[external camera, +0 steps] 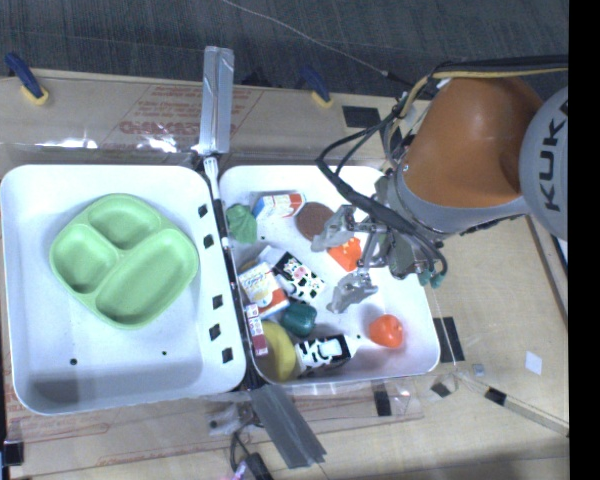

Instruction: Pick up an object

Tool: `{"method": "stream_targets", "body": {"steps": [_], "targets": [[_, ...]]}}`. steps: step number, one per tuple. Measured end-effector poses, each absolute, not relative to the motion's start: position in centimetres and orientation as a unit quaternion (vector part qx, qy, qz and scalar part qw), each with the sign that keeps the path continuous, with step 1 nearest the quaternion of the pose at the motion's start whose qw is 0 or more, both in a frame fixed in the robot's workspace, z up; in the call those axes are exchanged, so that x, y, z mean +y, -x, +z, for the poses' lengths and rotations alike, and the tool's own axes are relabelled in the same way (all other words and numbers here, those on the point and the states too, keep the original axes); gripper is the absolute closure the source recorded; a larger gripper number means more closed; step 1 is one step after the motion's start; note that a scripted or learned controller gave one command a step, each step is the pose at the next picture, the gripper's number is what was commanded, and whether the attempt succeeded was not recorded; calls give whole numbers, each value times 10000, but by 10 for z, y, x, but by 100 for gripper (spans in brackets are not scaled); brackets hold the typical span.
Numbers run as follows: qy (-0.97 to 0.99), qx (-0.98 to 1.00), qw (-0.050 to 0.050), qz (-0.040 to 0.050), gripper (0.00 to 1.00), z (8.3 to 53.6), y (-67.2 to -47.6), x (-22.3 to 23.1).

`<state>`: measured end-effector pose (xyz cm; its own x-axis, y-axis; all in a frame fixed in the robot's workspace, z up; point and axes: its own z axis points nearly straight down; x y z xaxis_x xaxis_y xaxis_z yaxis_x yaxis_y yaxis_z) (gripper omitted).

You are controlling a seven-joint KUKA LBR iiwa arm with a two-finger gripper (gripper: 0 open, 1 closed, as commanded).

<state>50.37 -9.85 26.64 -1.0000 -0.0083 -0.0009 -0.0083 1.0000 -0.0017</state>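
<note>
Okay, arm (480,148) reaches in from the right over the right bin (420,353), pincer (344,262) spread wide with nothing between its fingers, hovering above the bin's middle. An orange wedge-shaped piece (345,253) lies just beside the upper finger (332,231), a brown round thing (313,218) just left of that. Lower down sit an orange ball (385,330), a cow-patterned bottle (323,350), a yellow item (275,350), a teal object (299,318) and small cartons (260,286) (labels too small to read). Left bin (40,368) holds a green divided plate (123,258).
</note>
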Motion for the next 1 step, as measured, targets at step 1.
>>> {"method": "stream_targets", "body": {"steps": [1], "targets": [[65,10000,-23,5,0,139,-546,-114]]}}
